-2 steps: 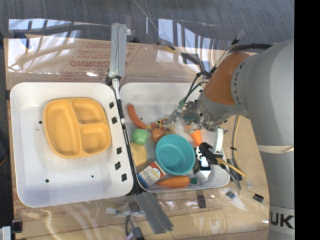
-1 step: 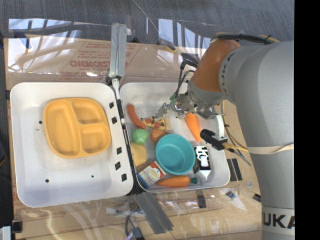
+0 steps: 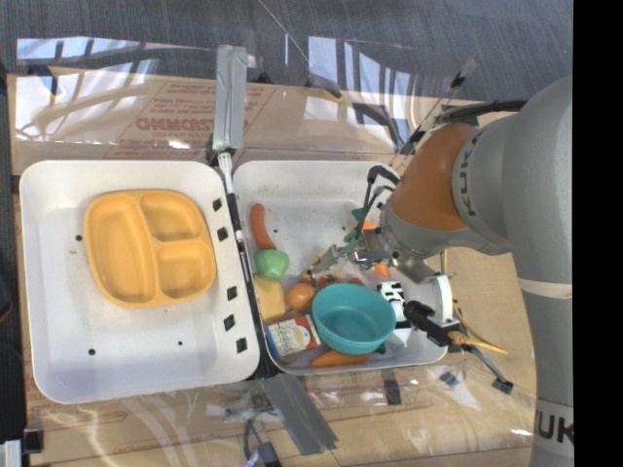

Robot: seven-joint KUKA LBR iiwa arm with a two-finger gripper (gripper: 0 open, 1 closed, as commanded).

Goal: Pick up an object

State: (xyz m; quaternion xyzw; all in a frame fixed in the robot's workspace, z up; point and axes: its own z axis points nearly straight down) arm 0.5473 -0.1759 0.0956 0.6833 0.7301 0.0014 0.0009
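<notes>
Clearly the arm (image 3: 506, 193) is low over the right bin (image 3: 302, 178), and the hand (image 3: 362, 253) sits near that bin's middle, just above the clutter. How far the hand is open I cannot tell; its tip is a tangle of dark metal against the toys, and nothing can be seen held in it.

To do the pick well, I judge the hand should commit to a single piece that stands free. The teal bowl (image 3: 352, 317), just below the hand, is the largest target, but its rim is wide and it leans on its neighbours. The sausage (image 3: 260, 227), to the hand's left, lies alone on bare white floor and looks the cleaner grasp. The green piece (image 3: 272, 264) and the orange ball (image 3: 301, 297), lower left of the hand, touch each other and a yellow block (image 3: 270, 303), so a squeeze there may shove rather than catch. A carton (image 3: 290, 337) and a carrot (image 3: 338, 358) lie beyond the bowl, against the near wall.

Well left of the hand, the left bin (image 3: 49, 358) carries a yellow tray (image 3: 149, 245). Both bins rest on a brown tabletop (image 3: 146, 115) behind glossy, reflecting sheeting, with dark carpet (image 3: 117, 3) beyond.
</notes>
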